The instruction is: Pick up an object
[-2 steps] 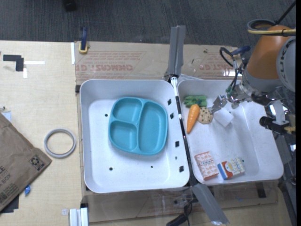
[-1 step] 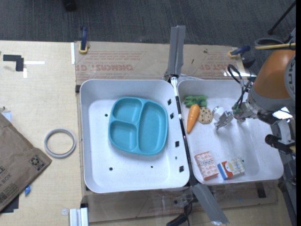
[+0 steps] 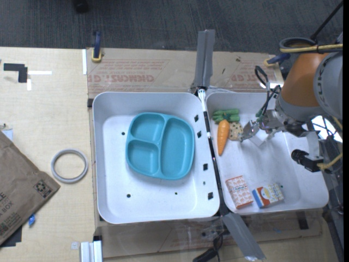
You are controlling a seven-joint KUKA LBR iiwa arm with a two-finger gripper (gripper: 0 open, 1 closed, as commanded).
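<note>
The right bin (image 3: pixel 305 201) holds several small toys. An orange carrot (image 3: pixel 222 137) lies against its left wall, with a green leafy piece (image 3: pixel 226 115) just above it and a speckled cookie (image 3: pixel 235 130) beside it. Near the front lie a pink-and-white box (image 3: pixel 239 192) and a small red, white and blue carton (image 3: pixel 268 195). My gripper (image 3: pixel 257 134) hangs low in the back of this bin, just right of the cookie. Its fingers are spread open with nothing between them.
The left bin (image 3: pixel 109 201) carries a blue divided plate (image 3: pixel 161 145). A grey divider bar (image 3: pixel 205 59) runs between the bins. On the bench at left sit a tape ring (image 3: pixel 69 165) and a cardboard box (image 3: pixel 19 192). Cables (image 3: pixel 322 157) trail by the arm.
</note>
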